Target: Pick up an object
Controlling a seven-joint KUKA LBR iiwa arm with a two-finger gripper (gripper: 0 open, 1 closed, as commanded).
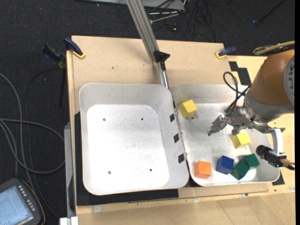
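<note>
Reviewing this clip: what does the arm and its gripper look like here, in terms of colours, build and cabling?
The arm is a thick rounded body, orange on top and grey lower down toward the wrist. Black cables loop off its left side. The gripper is a small grey metal assembly with thin fingers. A white bracket with a black cylindrical part hangs near the wrist.

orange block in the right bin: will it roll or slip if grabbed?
The orange block looks like a flat-faced cube, so rolling is unlikely. It probably stays rigid under squeeze. It sits close to the bin wall, so a push may jam it there rather than slide free.
</note>
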